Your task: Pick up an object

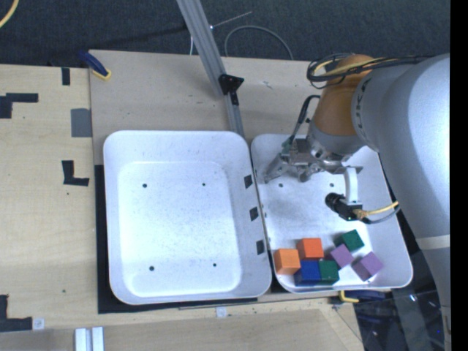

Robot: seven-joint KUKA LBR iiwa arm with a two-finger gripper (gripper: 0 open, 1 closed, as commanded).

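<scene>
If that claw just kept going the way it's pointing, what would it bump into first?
Probably the bare floor of the right bin, near its far left corner. The gripper seems to point down there, well clear of the blocks; depth is unclear.

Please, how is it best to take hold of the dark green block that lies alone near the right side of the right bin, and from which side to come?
Probably from straight above, closing on two opposite flat sides of the green block. It sits a little apart from the purple block below it, and its upper and right sides face bare floor of the right bin, so fingers should fit there. The gripper hangs farther up the bin.
</scene>
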